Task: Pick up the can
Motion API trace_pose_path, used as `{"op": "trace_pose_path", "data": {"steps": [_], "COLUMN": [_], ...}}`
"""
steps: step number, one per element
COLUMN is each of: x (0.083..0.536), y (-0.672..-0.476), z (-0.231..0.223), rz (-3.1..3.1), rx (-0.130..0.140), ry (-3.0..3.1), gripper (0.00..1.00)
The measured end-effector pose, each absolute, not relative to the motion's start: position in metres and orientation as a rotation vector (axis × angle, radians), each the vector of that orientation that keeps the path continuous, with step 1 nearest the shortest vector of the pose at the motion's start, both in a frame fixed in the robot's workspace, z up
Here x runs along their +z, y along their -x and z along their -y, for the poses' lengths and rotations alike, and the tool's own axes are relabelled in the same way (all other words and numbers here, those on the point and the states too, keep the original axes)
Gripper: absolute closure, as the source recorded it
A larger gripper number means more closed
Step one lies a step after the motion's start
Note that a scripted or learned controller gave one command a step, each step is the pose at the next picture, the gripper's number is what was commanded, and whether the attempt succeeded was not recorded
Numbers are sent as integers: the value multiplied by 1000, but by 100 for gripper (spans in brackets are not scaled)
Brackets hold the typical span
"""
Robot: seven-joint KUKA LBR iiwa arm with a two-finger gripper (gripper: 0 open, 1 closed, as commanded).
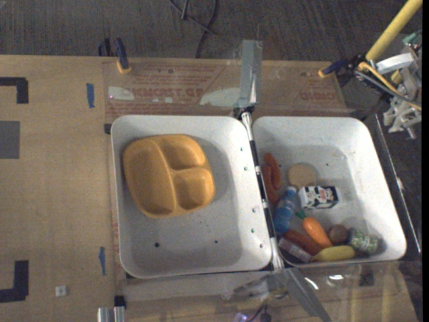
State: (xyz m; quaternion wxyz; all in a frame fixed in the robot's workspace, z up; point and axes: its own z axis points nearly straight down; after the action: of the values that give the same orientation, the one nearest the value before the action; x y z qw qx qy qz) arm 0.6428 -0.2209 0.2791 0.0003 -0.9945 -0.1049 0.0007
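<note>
In the right bin (348, 136), at its front right corner, we see the can (363, 241) lying beside a banana (334, 253). The pincer (402, 102) hangs outside that bin's back right corner; its state we cannot tell.

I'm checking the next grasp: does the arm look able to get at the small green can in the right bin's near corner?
Probably yes: the small green can lies uncovered, open from above. It is tight, though, with the white bin wall beside it and the yellow banana close by.
</note>
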Motion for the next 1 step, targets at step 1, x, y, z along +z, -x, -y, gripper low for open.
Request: {"op": "trace_pose_path", "data": {"steps": [1], "x": [210], "y": [-591], "z": [222], "rz": [318], "rx": [6], "ry": [3123], "gripper": [100]}}
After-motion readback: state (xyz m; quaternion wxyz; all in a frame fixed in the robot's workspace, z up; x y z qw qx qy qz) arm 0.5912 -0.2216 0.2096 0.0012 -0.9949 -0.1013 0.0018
